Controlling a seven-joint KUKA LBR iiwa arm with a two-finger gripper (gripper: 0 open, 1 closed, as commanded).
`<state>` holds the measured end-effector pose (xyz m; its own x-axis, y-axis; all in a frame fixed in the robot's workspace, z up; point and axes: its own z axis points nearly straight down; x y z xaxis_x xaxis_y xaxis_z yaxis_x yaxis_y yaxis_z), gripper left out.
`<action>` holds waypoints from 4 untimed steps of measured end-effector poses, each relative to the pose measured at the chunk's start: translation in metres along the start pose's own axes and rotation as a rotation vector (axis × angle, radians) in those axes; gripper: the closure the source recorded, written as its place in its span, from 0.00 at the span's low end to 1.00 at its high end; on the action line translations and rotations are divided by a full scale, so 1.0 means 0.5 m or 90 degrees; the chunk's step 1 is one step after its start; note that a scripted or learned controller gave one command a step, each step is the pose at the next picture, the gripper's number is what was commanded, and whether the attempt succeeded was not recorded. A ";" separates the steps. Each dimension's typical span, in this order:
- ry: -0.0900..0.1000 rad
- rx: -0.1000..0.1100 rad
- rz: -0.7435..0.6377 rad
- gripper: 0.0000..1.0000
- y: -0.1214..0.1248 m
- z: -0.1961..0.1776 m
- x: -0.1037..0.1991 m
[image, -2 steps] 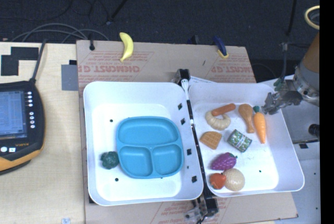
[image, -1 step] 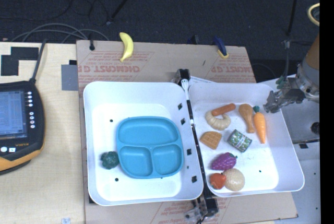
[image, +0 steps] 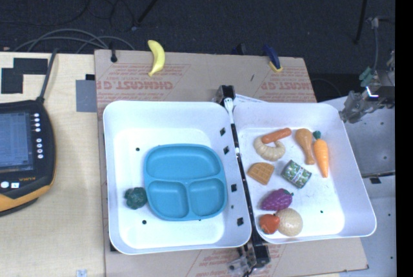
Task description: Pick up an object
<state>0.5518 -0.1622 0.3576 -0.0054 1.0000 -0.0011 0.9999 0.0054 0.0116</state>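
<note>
Hovering gripper (image: 361, 101), seemingly just beyond right bin (image: 352, 140).

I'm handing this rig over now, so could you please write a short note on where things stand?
Gripper: at the right bin's upper right corner, outside its rim; open or shut can't be told.
Right bin: carrot, grapes, can, tomato and other toy foods, all lying loose.
Left bin: blue tray, broccoli beside it.
Done: nothing picked yet.
Left: bring the gripper down over one item, grasp, lift.
</note>
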 end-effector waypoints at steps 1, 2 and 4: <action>0.001 0.003 -0.001 1.00 -0.007 -0.139 0.111; 0.000 -0.001 -0.001 1.00 0.196 -0.370 0.215; 0.002 0.013 0.005 1.00 -0.021 0.041 0.318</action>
<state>0.5407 -0.0034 0.3370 0.0026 1.0000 0.0015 1.0000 -0.0026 -0.0085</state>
